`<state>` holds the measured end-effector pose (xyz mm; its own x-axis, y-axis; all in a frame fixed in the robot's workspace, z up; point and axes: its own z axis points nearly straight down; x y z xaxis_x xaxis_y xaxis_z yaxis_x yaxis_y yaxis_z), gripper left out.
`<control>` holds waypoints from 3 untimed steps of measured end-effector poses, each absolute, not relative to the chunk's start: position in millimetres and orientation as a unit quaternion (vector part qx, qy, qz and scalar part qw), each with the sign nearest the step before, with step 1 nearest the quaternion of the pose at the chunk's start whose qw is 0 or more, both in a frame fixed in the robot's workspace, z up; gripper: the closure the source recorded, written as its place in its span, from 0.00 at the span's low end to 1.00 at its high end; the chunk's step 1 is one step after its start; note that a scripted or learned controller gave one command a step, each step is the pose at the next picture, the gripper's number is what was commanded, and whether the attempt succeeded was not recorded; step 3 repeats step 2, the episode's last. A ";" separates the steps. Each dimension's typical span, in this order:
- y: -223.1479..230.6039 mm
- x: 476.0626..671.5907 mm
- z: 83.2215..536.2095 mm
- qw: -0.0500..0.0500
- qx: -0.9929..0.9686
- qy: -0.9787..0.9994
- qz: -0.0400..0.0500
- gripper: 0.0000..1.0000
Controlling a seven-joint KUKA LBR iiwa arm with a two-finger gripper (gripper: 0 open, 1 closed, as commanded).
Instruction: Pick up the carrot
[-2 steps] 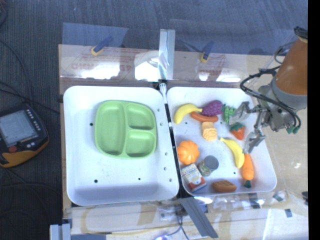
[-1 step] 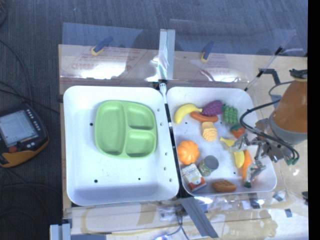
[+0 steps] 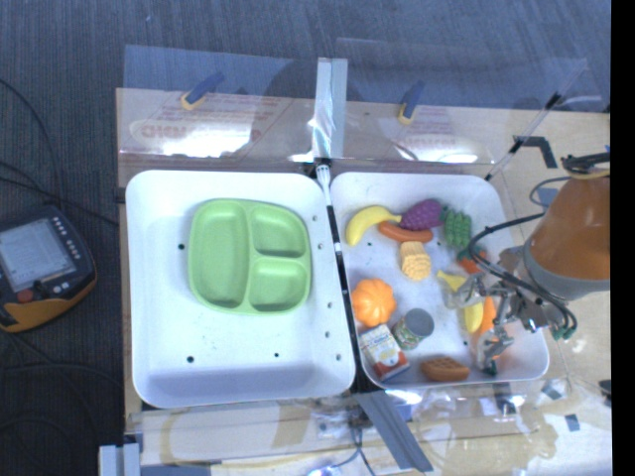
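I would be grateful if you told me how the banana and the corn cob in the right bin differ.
The banana is long, curved and smooth plain yellow; the corn cob is short, stubby and bumpy. The banana lies near the bin's far-left corner; the corn cob sits nearer the middle. Both are yellow toy foods.

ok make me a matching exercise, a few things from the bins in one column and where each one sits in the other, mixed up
Things:
1. green plate
2. banana
3. pumpkin
4. bread roll

Places:
A. right bin, near its front edge
B. left bin
C. right bin, far left corner
D. right bin, against its left wall, midway

Pairs: 1-B, 2-C, 3-D, 4-A
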<state>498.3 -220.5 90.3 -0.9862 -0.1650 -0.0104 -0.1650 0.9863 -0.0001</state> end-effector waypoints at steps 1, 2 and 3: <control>-220.5 500.3 98.5 0.006 -0.084 0.996 -0.001 1.00; -159.2 492.2 164.5 0.000 -0.004 1.000 0.001 1.00; -159.2 492.2 164.5 0.000 -0.004 1.000 0.001 1.00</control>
